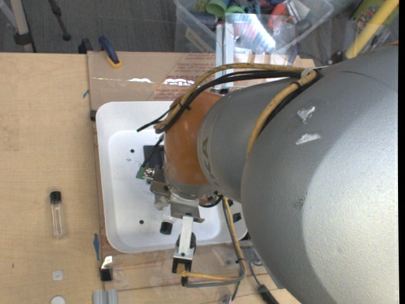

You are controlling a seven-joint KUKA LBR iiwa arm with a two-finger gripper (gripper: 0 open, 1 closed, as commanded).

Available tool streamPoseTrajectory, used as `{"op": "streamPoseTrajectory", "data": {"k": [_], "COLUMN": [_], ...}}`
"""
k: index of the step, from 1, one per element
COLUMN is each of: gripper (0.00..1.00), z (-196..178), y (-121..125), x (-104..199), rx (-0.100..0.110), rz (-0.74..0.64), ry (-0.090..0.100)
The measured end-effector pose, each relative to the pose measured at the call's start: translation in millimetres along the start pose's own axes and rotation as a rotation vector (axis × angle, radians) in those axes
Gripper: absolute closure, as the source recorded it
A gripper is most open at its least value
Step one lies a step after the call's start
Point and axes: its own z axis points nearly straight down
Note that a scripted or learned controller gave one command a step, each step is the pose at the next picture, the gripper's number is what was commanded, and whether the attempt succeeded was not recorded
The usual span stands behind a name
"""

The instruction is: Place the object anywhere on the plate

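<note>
Arm [316, 189]: grey, orange band [183, 151], nearest the camera, covered the view's right side.
Gripper [183, 251]: hung over the near rim of the white bin [117, 170]; whether wide or narrow could not be told.
Small black object [166, 228]: lay on the bin floor just left of the gripper, apart from it; too small to tell its long axis or heading.
Glass vial [57, 214]: on the bench, left of the bin, long axis running near to far.
Clear tub of toys [253, 11]: farthest, beyond the bin.

A bin [120, 170] is set on the desk [38, 119]; a vial [57, 214] lies left of it, a crate [253, 11] behind it.
</note>
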Motion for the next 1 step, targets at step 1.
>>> {"op": "streamPoseTrajectory", "data": {"k": [1], "gripper": [1.0], "z": [65.5], "y": [3.3], "x": [1.7], "rx": [-0.009], "rz": [-0.523], "ry": [0.006]}}
